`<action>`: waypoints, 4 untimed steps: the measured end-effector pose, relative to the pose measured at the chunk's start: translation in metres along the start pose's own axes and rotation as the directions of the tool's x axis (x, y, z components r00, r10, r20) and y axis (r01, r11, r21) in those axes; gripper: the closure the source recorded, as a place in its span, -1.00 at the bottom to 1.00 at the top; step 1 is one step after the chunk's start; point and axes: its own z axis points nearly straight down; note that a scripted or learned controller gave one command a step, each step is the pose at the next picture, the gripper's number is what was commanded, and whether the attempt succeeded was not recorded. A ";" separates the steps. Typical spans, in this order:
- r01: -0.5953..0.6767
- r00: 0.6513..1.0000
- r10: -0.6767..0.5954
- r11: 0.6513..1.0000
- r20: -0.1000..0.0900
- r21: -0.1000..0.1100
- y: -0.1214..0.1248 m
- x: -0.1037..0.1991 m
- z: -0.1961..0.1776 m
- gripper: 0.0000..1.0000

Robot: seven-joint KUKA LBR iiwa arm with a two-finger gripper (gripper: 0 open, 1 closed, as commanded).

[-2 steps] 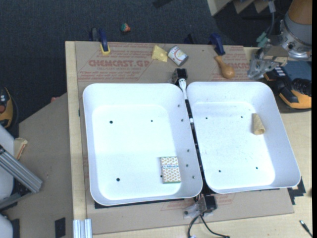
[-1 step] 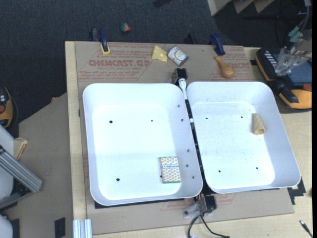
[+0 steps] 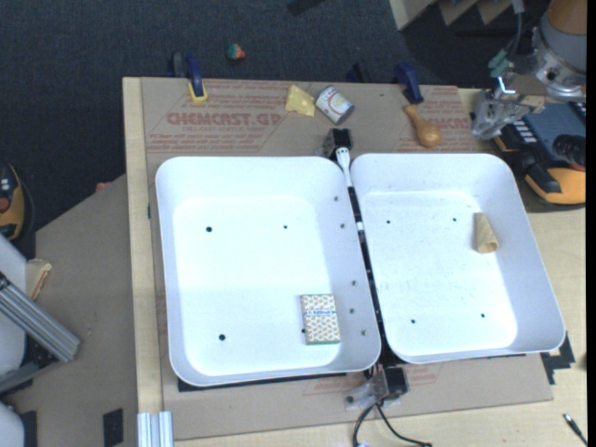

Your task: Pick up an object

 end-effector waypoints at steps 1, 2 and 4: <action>-0.011 1.000 0.011 1.000 0.010 -0.011 0.003 -0.085 -0.053 1.00; 0.003 1.000 -0.003 1.000 -0.003 0.005 0.004 0.010 0.035 1.00; 0.008 1.000 -0.008 1.000 -0.004 0.000 -0.025 0.048 -0.004 1.00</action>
